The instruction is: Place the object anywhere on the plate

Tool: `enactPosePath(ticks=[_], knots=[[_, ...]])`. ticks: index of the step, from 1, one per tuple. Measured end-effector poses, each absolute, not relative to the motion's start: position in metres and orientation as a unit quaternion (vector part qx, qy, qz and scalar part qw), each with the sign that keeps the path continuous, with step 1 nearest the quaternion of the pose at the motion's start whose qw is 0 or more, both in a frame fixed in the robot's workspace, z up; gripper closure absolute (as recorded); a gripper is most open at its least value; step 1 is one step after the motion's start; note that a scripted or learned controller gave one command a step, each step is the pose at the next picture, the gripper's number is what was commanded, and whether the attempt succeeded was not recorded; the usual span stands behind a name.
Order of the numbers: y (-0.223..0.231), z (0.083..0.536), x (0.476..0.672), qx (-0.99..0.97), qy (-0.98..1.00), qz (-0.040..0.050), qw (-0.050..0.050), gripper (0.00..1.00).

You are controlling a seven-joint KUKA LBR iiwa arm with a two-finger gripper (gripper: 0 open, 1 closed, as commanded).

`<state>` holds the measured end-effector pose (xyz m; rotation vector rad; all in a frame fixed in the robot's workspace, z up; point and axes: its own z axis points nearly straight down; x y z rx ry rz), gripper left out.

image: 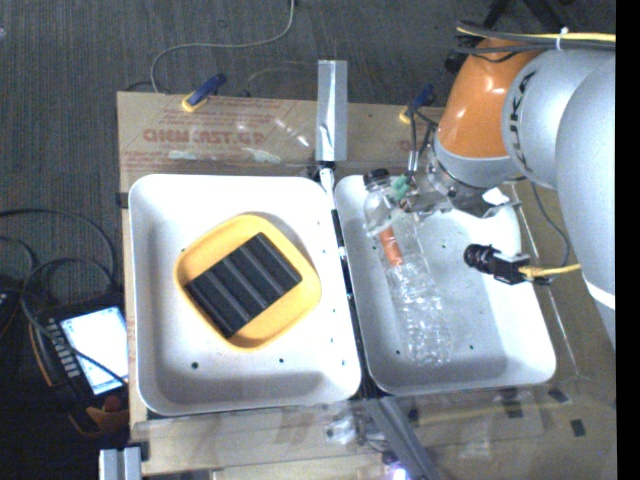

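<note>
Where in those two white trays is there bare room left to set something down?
In the left white bin, bare floor rings the yellow plate with a black ribbed centre, widest along the near edge. In the right white bin, the near right corner beside the clear plastic bottle is free. Its far end is crowded by the gripper and the bottle's neck.

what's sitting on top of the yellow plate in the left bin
A black ribbed slab lies flat on the yellow plate, covering its middle; the plate surface beneath is hidden. The clear plastic bottle lies in the right bin.

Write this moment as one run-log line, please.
arm: over right bin | tool: at bottle's top end | plate: left bin
</note>
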<state>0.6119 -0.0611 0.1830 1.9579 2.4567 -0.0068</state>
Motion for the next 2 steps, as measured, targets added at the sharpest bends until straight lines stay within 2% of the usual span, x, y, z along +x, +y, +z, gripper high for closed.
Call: enactPosePath(ticks=[1,2], knots=[[-0.099,0.151,0.644,0.647,0.762,-0.002,-0.011,1.0],[-0.131,0.153,0.657,0.7,0.713,-0.0148,-0.031,1.0]])
